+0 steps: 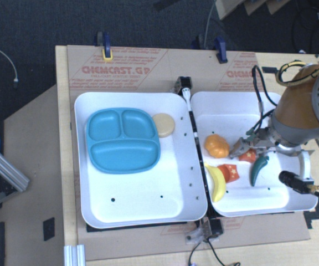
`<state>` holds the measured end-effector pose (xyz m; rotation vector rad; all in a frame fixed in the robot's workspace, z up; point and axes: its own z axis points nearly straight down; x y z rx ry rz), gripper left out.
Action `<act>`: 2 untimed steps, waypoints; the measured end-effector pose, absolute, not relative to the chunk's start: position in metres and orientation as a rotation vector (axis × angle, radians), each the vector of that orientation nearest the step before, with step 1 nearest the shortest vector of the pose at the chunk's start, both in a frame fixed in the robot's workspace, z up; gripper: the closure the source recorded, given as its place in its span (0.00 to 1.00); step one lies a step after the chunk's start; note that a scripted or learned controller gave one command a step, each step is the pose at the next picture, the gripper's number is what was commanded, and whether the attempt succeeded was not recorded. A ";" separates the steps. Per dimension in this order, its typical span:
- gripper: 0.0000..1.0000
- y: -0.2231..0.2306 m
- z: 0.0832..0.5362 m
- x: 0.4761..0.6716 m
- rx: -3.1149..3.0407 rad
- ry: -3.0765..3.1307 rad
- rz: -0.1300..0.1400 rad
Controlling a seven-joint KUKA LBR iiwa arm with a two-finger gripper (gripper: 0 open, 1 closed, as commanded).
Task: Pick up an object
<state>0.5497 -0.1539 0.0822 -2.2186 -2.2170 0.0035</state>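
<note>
Camera view, looking down on two white bins side by side. Left bin (132,204) holds a blue divided plate (124,139) and a pale round cookie (163,124) beside it. Right bin (226,107) holds an orange (216,145), a banana (217,183), a red piece (230,172) and a green pepper (257,169). Gripper (249,148) hangs low over a red item (248,156) between the orange and pepper; whether it grips anything cannot be told.

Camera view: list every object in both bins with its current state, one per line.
Blue plate: flat, left bin, nothing in its compartments.
Beige disc: beside the plate's right edge.
Orange: loose, right bin.
Banana: lying loose.
Red piece: against the banana.
Green pepper: loose, below the gripper.
</note>
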 end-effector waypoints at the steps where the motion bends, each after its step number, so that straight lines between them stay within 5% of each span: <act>1: 1.00 -0.154 0.095 0.551 -2.223 -2.221 -0.001; 2: 1.00 -0.157 0.159 0.553 -2.226 -2.228 -0.005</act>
